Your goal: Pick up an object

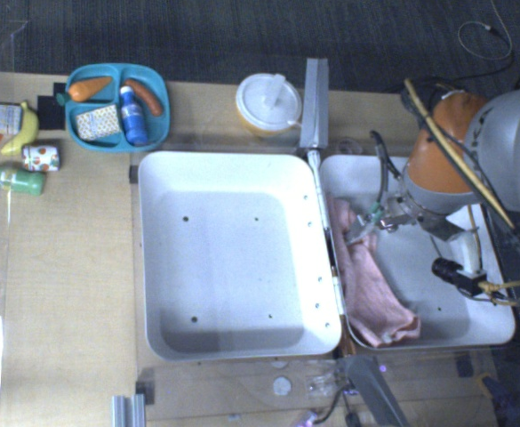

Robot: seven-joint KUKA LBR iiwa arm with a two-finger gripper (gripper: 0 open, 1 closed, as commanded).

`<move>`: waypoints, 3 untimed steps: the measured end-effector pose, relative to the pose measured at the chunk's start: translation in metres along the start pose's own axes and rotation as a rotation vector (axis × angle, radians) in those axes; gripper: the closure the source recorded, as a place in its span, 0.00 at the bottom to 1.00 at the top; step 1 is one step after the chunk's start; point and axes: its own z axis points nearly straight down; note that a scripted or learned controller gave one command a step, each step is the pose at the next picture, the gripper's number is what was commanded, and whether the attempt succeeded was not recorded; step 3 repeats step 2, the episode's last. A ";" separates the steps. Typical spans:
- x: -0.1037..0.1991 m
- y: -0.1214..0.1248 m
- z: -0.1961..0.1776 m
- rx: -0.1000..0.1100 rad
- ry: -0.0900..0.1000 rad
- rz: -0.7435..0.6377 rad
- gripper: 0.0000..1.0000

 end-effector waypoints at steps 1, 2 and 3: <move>0.000 0.003 -0.013 -0.008 -0.003 -0.002 1.00; 0.008 0.076 -0.095 0.007 0.003 0.098 1.00; 0.008 0.076 -0.095 0.007 0.003 0.098 1.00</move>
